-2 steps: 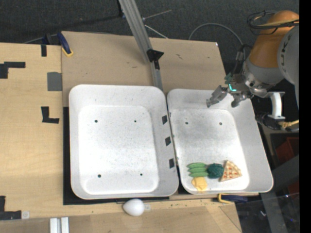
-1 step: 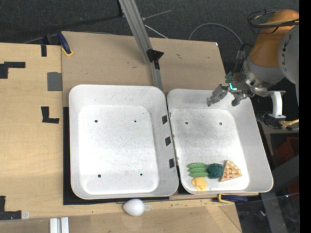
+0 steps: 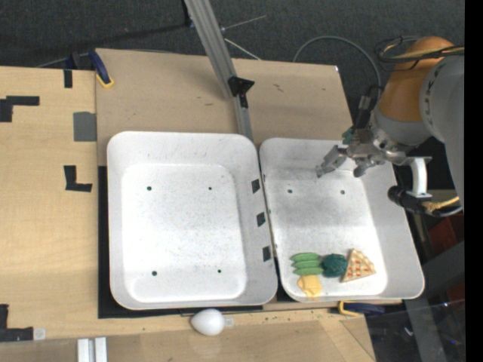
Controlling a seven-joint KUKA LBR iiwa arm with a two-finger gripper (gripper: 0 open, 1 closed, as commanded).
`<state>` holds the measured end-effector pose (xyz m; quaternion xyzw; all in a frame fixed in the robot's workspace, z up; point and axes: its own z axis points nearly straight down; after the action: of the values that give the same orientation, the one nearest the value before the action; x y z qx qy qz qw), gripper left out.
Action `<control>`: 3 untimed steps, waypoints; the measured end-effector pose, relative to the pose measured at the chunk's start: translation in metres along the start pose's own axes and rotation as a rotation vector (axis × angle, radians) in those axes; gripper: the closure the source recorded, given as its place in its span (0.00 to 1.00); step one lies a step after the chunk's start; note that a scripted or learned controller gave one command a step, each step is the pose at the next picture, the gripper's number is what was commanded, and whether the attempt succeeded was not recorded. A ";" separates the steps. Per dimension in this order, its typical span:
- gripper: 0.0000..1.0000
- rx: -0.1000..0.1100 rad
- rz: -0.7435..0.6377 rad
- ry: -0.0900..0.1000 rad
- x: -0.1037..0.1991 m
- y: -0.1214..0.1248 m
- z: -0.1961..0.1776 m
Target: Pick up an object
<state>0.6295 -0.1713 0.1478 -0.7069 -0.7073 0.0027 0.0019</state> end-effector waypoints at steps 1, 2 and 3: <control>0.00 0.001 -0.001 0.000 0.001 -0.001 0.054; 1.00 -0.005 -0.003 0.000 0.002 0.000 0.041; 1.00 -0.012 -0.001 0.000 -0.003 0.000 -0.022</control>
<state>0.6295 -0.1738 0.1701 -0.7067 -0.7075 -0.0014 -0.0024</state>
